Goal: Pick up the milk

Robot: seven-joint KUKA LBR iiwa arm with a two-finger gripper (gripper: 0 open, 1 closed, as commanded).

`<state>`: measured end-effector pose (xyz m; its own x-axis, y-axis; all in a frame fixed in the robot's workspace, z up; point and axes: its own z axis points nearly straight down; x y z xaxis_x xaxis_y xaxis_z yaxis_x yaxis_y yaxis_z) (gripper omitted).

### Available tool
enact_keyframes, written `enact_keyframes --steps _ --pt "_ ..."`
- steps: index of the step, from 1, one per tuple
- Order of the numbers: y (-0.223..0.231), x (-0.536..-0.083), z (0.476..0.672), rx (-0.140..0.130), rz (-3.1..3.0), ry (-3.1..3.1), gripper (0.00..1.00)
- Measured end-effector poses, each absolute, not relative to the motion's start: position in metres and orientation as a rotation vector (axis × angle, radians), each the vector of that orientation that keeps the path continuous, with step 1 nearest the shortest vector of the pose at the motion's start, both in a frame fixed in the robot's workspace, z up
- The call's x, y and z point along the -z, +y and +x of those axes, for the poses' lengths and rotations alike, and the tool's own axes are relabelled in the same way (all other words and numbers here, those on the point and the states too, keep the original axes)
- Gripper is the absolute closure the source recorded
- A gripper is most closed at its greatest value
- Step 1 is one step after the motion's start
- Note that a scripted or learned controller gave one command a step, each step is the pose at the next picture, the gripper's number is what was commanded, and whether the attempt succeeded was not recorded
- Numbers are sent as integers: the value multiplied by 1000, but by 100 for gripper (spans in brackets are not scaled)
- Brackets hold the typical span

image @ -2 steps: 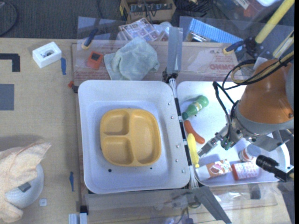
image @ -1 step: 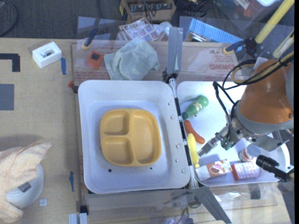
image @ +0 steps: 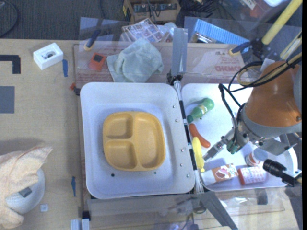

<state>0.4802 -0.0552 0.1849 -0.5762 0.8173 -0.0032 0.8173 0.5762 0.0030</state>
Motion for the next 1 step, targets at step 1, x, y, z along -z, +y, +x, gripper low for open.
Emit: enact_keyframes --steps 1 --pt "-101 -89 482 -4 1399 2800 0"
